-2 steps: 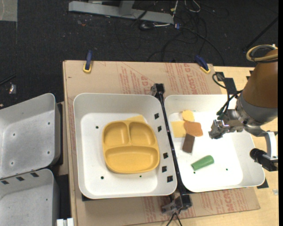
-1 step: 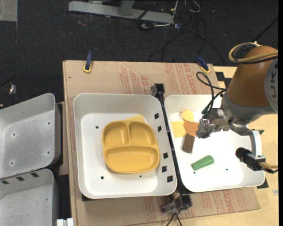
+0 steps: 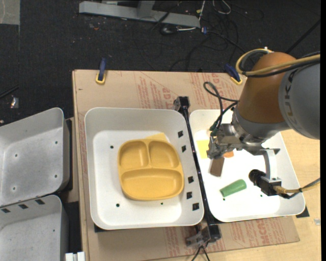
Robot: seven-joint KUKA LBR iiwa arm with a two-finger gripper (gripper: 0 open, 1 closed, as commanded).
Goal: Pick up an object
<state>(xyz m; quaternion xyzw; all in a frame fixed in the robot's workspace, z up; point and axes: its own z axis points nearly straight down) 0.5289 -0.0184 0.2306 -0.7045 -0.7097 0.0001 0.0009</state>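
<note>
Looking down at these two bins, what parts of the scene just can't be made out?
- Gripper: the arm's bulk hides whether it grips anything.
- Yellow item and orange item: mostly covered by the gripper, so their shape is unclear.
- Brown block: its upper end is lost under the gripper.
- Right bin: the arm covers its far part.

Floor (image 3: 41, 46): was dark, speckled carpet.
Bench top (image 3: 142, 86): was tan cardboard with faded red print, held by two blue-and-yellow clamps (image 3: 101, 70).
Cables (image 3: 214, 30): lay loose near a grey metal bar (image 3: 137, 12).
Light: was even.
</note>
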